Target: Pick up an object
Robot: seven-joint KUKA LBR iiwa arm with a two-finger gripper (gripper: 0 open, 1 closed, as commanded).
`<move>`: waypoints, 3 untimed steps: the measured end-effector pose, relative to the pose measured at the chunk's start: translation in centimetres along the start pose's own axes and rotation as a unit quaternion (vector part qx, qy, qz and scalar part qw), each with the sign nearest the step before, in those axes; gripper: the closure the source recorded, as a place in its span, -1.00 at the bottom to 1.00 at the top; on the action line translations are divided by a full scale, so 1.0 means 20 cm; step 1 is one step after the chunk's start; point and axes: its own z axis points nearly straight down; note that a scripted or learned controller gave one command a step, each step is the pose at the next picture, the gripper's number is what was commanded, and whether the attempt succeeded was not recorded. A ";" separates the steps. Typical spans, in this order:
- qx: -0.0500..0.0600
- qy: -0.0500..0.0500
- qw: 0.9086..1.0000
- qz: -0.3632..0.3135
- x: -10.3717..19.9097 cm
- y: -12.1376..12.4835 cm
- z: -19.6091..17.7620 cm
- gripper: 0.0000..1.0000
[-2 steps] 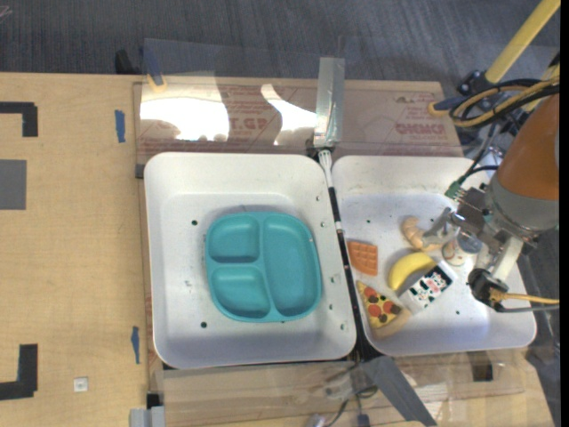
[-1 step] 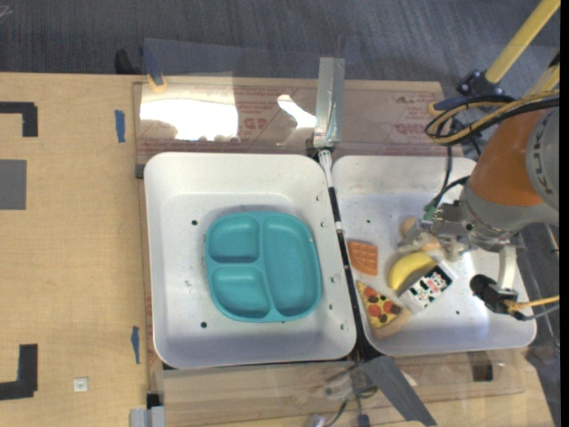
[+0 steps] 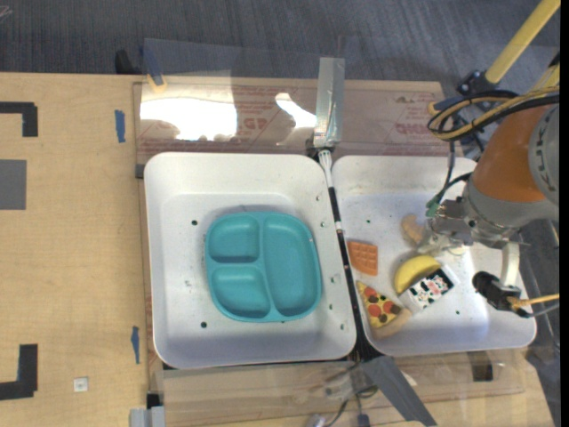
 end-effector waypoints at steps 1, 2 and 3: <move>-0.003 -0.001 0.976 -0.219 -0.20 0.05 0.05 1.00; -0.003 0.000 0.975 -0.221 -0.19 0.05 0.06 -1.00; -0.005 -0.001 0.988 -0.156 0.19 0.09 0.05 -1.00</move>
